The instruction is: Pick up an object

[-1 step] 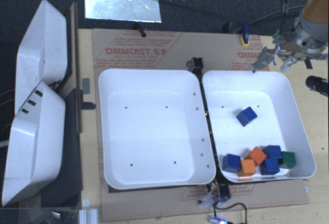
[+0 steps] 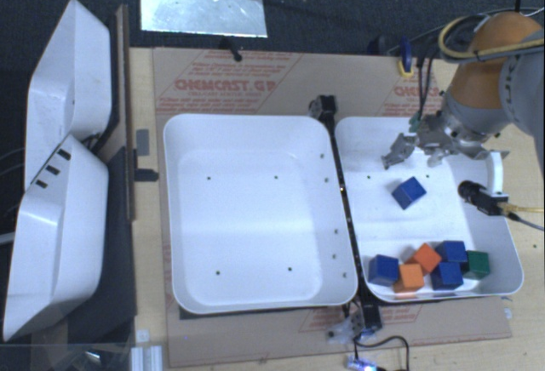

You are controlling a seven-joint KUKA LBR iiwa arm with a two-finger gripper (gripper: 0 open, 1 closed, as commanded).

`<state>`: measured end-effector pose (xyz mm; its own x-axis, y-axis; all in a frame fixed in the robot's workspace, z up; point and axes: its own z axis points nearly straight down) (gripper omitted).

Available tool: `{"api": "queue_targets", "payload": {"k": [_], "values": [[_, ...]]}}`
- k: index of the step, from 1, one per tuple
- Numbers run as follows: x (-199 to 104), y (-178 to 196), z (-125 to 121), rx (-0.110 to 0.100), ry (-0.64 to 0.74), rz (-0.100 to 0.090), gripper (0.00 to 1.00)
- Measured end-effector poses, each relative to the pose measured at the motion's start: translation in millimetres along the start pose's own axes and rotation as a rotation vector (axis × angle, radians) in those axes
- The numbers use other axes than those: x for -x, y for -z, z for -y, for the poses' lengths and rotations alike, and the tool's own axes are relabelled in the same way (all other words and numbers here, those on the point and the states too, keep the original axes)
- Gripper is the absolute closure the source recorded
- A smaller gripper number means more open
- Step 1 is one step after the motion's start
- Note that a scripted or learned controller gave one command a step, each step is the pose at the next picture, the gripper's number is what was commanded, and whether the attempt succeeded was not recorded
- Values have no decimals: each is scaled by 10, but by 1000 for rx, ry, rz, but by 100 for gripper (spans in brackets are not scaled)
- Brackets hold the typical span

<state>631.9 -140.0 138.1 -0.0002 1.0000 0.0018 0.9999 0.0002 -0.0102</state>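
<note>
Blocks sit in the right bin [image 2: 502, 191]: one blue block [image 2: 409, 192] lies alone near the middle, and a pile [image 2: 430, 265] of blue, orange and green ones crowds the near edge, likely because the floor dips down there. The gripper [image 2: 415, 152] hangs over the far edge of that bin, just beyond the lone blue block, with its fingers spread apart and nothing between them. I think the lone block is the easy one to grab, since nothing touches it; the left bin [image 2: 183, 216] sits beside.
</note>
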Motion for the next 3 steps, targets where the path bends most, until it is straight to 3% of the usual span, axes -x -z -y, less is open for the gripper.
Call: {"api": "queue_targets", "payload": {"k": [1, 2, 3], "values": [[236, -536, 359, 7, -2, 1, 0], [226, -513, 341, 12, 0, 2, 0], [230, -400, 335, 14, 0, 3, 100]]}}
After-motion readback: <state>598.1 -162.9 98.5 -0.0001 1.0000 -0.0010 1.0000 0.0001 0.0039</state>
